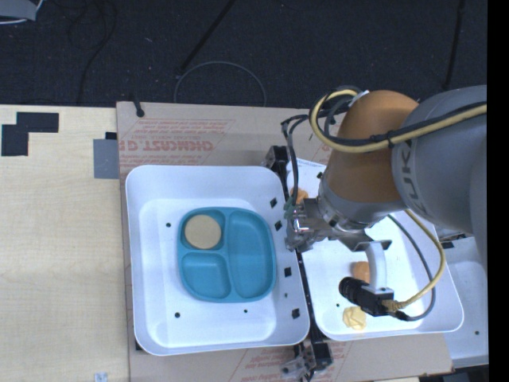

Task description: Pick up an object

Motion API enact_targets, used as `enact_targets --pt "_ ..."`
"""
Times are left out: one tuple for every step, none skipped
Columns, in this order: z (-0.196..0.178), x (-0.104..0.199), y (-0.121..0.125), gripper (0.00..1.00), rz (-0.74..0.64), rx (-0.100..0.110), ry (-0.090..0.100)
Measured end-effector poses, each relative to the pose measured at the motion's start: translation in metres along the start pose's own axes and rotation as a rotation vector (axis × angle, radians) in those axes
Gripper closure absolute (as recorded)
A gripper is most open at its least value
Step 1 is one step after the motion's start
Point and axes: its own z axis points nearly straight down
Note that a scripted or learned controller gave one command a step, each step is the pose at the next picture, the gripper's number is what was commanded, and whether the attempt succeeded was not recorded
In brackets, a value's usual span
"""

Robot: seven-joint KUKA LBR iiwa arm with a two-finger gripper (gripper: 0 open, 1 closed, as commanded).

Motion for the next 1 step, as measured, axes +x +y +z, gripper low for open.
enact_targets --pt "-0.0085 0.0548 -0.0083 1.0 -0.001 0.001 0.0"
